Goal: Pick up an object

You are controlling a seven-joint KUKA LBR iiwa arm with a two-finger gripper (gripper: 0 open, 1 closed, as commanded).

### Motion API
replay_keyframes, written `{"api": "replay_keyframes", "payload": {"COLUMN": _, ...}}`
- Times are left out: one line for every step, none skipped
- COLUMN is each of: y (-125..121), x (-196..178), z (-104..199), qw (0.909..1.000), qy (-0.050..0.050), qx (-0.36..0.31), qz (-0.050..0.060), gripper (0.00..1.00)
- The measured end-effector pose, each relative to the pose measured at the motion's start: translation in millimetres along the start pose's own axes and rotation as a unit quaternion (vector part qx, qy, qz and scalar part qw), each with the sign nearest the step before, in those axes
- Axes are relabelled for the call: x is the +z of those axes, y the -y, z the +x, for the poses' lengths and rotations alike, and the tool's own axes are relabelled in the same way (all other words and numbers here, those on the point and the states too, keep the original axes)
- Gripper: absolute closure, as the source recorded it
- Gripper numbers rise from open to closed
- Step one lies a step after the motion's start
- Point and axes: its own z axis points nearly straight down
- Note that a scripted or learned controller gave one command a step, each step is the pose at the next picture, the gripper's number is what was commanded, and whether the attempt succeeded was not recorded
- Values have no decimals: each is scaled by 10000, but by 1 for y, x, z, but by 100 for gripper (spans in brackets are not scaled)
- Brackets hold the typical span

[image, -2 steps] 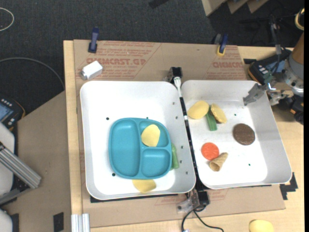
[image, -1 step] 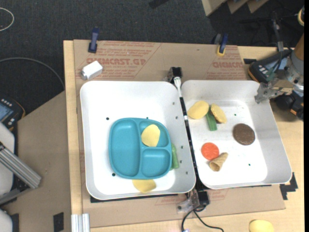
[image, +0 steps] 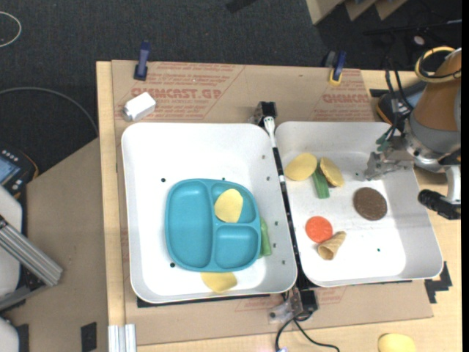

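The right bin (image: 396, 266) holds several toy foods: a yellow round piece (image: 300, 167), a smaller yellow piece (image: 332, 173), a green stick (image: 321, 185), a brown disc (image: 371, 203), an orange-red disc (image: 319, 229) and a tan cone (image: 330, 246). My gripper (image: 380, 163) hangs over the bin's upper right part, above and slightly right of the brown disc and to the right of the yellow pieces. I see nothing held in it.
The left bin (image: 146, 196) carries a blue divided tray (image: 209, 226) with a yellow piece (image: 229, 205) in it, a green strip (image: 264, 237) at its right side and another yellow piece (image: 218, 281) below. A white block (image: 139, 106) lies on the cardboard behind.
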Motion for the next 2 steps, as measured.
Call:
{"api": "replay_keyframes", "payload": {"y": 70, "x": 2, "z": -2, "qw": 9999, "qy": 31, "qx": 15, "qz": -99, "gripper": 100}}
{"api": "replay_keyframes", "payload": {"y": 109, "x": 2, "z": -2, "qw": 9999, "qy": 41, "qx": 9, "qz": -117, "gripper": 100}}
